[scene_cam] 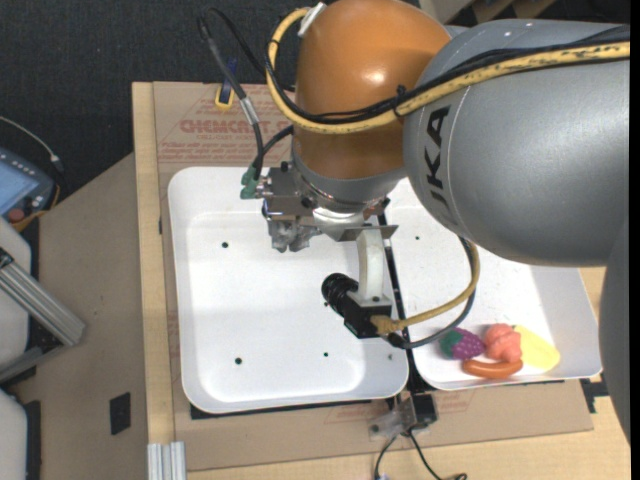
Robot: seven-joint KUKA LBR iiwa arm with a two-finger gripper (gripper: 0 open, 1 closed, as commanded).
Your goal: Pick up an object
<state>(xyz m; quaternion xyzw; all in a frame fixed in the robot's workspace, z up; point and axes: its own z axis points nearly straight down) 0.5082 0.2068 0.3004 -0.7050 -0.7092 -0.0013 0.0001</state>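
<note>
**Camera view: arm hangs over the left bin, toys sit in the right bin**

Camera view looks down on a tabletop (150,268) covered by brown cardboard, with two shallow white bins side by side. The grey arm (520,118) reaches in from the right, and its large orange band (360,68) hides much of the far part of both bins. Below the band the wrist ends in the pincer (288,230), which hangs over the far half of the left bin (260,368), near that bin's middle. How far the pincer stands open cannot be told, and nothing can be seen between its tips. A black cable fitting (348,306) with a yellow cable hangs just beside the wall shared by the two bins.

The task's things lie well apart from the pincer, bunched in the near left corner of the right bin (575,298): a purple grape toy (464,344), a pink-red toy (503,341) touching it, a yellow toy (538,352) at the far right of the group, and an orange-red sausage-shaped toy (492,368) along the bin's near edge.
</note>
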